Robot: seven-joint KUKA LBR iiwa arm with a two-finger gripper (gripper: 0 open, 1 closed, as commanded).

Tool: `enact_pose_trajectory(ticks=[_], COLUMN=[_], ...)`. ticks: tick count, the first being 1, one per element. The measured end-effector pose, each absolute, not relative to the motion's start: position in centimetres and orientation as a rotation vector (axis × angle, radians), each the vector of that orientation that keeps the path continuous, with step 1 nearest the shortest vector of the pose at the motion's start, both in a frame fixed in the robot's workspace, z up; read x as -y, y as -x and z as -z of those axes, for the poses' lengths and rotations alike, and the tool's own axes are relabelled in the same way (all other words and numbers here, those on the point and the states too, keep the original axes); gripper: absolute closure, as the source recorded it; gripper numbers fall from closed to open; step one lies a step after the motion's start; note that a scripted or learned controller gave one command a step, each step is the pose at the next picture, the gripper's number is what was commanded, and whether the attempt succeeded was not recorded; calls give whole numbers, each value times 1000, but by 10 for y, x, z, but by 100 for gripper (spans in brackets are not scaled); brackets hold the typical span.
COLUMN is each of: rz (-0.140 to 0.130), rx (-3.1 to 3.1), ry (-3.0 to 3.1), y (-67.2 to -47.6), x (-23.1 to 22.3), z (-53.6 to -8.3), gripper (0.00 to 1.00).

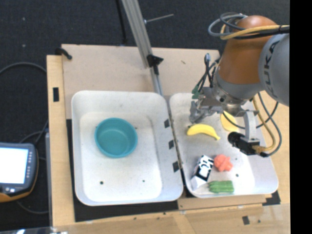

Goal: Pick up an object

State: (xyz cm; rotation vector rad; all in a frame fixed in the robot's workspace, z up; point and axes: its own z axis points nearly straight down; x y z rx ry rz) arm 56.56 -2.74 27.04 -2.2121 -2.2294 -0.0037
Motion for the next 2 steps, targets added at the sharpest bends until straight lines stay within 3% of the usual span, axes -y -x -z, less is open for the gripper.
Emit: enact_pose_trajectory(ticks=[2], rz=[3], rx=[2229], ry=[2211], y=[-520], x=[-58], z=[-257], gripper=[100])
